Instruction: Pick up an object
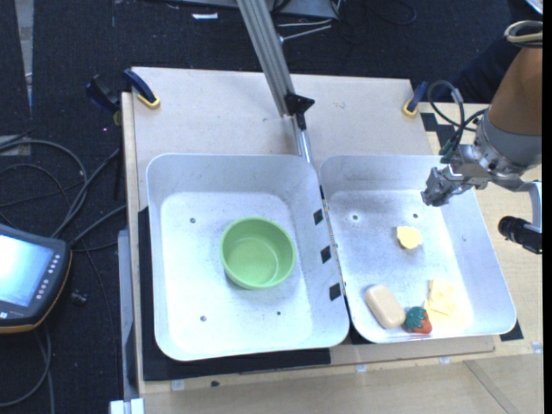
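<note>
The claw (436,188) hangs over the right bin (483,257); whether it is open or closed I cannot tell. Just below and left of it lies a small yellow lump (409,237), probably light and firm: pinch across its middle.

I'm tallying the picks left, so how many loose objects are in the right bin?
4: a small yellow piece mid-bin, a tan block near the front, a red-and-green toy beside it, and a pale yellow piece front right.
</note>
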`<state>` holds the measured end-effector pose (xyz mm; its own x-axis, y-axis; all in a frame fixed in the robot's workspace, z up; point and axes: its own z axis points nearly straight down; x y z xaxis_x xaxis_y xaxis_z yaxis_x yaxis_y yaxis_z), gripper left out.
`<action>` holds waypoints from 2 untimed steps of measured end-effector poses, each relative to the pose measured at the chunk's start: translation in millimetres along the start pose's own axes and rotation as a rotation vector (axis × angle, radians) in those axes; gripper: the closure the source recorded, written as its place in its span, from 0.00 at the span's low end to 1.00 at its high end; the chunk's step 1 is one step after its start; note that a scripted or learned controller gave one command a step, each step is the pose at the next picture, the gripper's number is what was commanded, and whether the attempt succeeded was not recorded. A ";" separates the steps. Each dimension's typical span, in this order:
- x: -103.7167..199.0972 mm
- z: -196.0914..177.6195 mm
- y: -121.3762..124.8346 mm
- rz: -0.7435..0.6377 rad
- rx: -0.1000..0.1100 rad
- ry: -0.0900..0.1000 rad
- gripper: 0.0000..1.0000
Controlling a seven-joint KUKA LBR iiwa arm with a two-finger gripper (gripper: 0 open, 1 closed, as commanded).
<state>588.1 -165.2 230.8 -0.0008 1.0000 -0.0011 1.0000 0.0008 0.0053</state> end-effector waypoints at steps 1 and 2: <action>0.0 -12.7 0.4 0.000 0.004 0.001 1.00; 45.1 -20.1 -10.9 -0.003 0.005 0.002 1.00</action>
<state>577.0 -120.1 250.8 -0.0038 1.0000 0.0009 1.0000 0.0038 0.0007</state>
